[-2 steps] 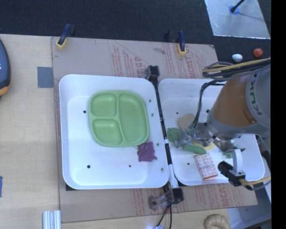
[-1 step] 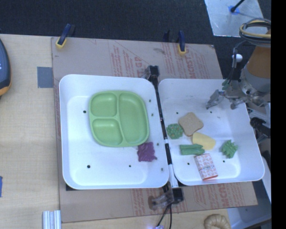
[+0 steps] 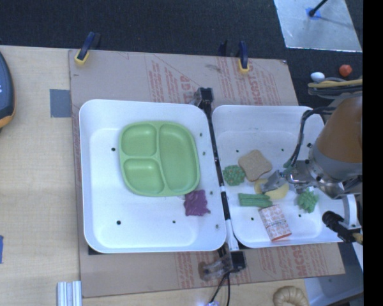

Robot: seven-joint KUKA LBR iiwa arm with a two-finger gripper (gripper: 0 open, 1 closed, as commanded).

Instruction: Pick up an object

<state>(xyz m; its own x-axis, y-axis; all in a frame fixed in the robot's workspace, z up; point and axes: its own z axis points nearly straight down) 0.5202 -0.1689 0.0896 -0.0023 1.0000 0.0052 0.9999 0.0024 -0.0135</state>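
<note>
My tool (image 3: 277, 182) hangs low in the right bin (image 3: 242, 234), just beside the yellow piece (image 3: 279, 192) and toast slice (image 3: 255, 164). I cannot tell its state.

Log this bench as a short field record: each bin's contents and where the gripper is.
left bin: green divided plate; purple piece just off the plate's lower right corner
right bin: bread slice, green leafy piece, green stick, yellow piece, red-and-white packet, second green leafy piece
gripper: low in right bin, by the yellow piece
grasp: cannot tell
</note>
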